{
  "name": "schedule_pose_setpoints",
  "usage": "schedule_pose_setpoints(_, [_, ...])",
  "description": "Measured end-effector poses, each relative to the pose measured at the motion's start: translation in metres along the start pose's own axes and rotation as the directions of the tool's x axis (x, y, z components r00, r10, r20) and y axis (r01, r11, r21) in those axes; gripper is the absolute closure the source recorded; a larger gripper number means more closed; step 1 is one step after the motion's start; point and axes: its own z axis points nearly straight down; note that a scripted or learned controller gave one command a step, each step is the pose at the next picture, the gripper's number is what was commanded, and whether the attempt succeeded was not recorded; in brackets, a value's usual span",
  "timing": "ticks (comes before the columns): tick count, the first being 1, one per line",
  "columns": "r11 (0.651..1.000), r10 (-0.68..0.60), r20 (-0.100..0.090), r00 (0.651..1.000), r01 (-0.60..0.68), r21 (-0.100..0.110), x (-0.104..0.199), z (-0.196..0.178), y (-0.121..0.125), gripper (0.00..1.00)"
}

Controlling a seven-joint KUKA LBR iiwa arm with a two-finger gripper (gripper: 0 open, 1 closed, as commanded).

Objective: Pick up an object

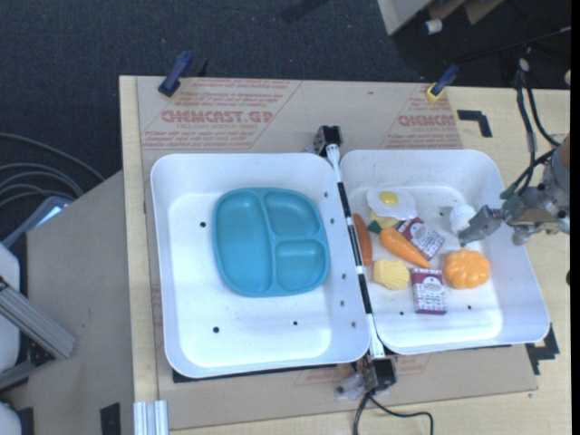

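Observation:
The right bin (518,308) holds several toy foods: a fried egg (390,200), a carrot (406,246), an orange pumpkin (466,268), a yellow piece (391,274), a red carton (428,292), a second small carton (423,236) and an orange stick (362,240) along the left wall. My gripper (475,228) reaches in from the right and hangs low over the bin's right half. It is just above the pumpkin and beside a small white object (462,214). Nothing shows as held in it.
The left bin (172,270) holds a blue divided plate (270,241). The two bins meet at a black seam (349,243). Clamps sit at the board's back edge, blue (175,72) and yellow-blue (441,82). Cables hang at the far right.

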Motion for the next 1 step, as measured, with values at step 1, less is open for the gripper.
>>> schedule_pose_setpoints(1, [1.0,0.001,-0.001,1.0,-0.001,0.002,0.0316,0.1244,0.0007,0.0])
